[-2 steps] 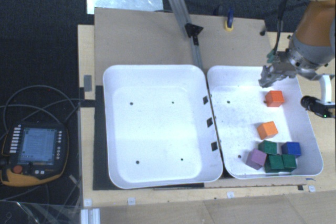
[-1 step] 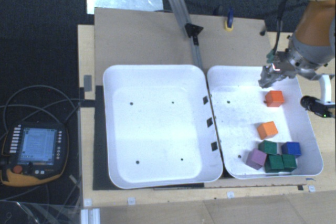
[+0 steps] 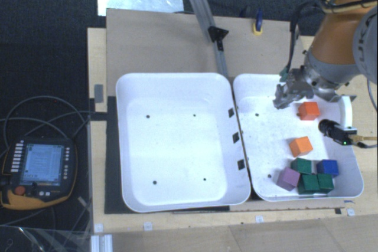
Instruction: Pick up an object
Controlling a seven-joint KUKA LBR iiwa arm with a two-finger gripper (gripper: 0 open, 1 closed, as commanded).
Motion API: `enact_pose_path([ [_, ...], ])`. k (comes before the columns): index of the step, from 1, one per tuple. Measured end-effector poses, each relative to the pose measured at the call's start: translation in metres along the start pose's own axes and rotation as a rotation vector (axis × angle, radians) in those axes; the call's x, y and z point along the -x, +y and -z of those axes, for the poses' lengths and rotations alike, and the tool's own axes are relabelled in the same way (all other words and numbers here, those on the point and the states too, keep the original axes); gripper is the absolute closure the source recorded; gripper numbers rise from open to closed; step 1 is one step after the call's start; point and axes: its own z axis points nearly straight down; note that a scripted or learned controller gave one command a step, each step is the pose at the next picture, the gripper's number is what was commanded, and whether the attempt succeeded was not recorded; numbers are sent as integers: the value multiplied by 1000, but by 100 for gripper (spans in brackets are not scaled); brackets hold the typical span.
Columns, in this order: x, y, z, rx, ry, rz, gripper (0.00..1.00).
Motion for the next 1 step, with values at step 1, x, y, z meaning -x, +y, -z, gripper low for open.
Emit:
enact_pose_path([
  [1, -58, -19, -3, 0, 1, 1, 100],
])
